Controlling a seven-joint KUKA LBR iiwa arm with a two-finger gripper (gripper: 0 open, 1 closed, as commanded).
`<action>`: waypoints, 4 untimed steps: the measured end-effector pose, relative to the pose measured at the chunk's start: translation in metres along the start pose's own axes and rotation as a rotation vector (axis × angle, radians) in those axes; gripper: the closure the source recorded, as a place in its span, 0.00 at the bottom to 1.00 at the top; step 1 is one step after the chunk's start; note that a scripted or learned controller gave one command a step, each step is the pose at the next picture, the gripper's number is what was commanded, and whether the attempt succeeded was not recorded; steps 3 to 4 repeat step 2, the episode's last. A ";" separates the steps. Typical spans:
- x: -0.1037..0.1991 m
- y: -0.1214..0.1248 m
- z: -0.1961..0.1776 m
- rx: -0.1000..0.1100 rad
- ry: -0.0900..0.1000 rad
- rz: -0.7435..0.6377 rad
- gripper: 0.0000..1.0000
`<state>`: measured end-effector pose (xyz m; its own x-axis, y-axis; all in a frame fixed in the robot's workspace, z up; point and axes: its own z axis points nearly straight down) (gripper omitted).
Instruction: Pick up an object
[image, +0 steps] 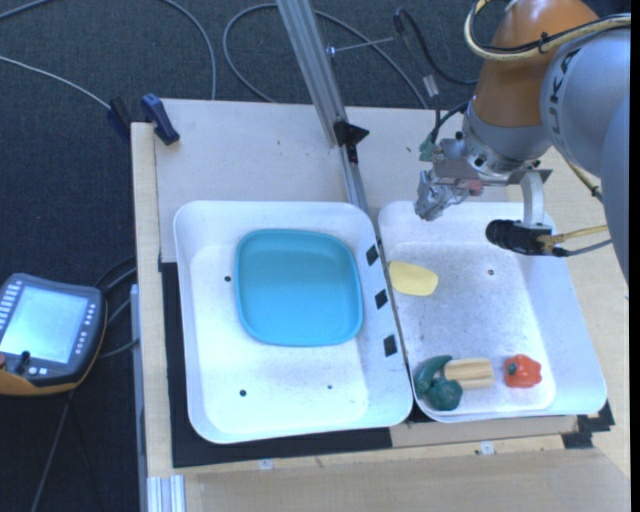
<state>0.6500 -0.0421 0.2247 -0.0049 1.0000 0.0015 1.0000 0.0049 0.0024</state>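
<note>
Along the right bin's near edge lie a lumpy green piece, tan block and red pepper. Over its far left corner hangs the metal gripper; how wide it stands, I cannot tell.

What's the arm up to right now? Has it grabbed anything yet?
Gripper above right bin's far-left corner, nothing visibly held. Yellow piece nearest, just below it. Green, tan, red items along near edge. Nothing blocking.

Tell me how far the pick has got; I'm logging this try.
Nothing looks picked yet. The end effector hangs over the far edge of the right bin with nothing visibly in it. The yellow piece, green pepper, tan block and red tomato all lie on the bin floor. In hand: the approach. Left: descend, grasp and lift one, likely the yellow piece nearest it.
</note>
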 end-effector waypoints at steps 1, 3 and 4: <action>0.059 0.005 -0.005 0.001 0.000 0.000 1.00; 0.105 0.000 0.000 0.002 0.000 0.001 1.00; 0.105 0.000 0.000 0.002 0.000 0.001 1.00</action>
